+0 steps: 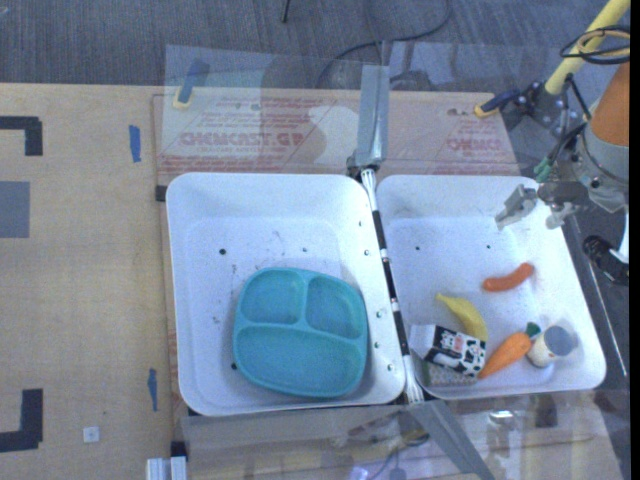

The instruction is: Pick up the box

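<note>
Camera view: tool [533,206] hovering with fingers apart, clamped on nothing, over the right bin [590,353]. Cow-print box [449,349] well below and left of tool, touching banana [463,312] and carrot [505,354]. Risk: snagging those neighbours, or box slipping.

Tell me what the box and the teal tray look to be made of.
Box: likely printed cardboard, a small carton with a black-and-white cow pattern and matte faces. Divided tray: likely moulded plastic, uniform teal, with smooth rounded compartment ridges and a soft sheen. Neither can be confirmed by look alone.
</note>
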`<state>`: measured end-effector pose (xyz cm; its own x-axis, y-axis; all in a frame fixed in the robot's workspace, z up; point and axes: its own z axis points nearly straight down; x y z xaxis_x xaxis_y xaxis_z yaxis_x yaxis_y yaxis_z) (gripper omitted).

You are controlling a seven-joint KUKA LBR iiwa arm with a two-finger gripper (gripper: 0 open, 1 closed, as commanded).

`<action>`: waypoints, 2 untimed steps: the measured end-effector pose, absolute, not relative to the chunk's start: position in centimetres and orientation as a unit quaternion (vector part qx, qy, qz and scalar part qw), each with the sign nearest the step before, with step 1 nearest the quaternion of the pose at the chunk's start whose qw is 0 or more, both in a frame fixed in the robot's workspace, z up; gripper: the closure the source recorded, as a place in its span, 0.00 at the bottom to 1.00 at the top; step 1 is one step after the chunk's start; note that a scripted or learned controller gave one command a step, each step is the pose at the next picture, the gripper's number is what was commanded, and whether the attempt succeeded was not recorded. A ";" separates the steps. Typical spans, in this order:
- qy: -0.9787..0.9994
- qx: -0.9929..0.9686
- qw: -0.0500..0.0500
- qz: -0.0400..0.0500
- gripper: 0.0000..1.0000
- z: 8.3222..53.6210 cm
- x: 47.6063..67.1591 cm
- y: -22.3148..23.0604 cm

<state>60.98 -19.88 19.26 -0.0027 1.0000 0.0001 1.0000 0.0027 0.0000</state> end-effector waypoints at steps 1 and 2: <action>-0.708 -0.706 0.000 0.000 0.00 19.3 61.0 -19.9; -0.657 -0.754 0.001 0.001 0.00 15.4 63.4 -11.9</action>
<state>63.40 -11.87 15.37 0.1356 0.9908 0.0006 0.9908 -0.1356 -0.0024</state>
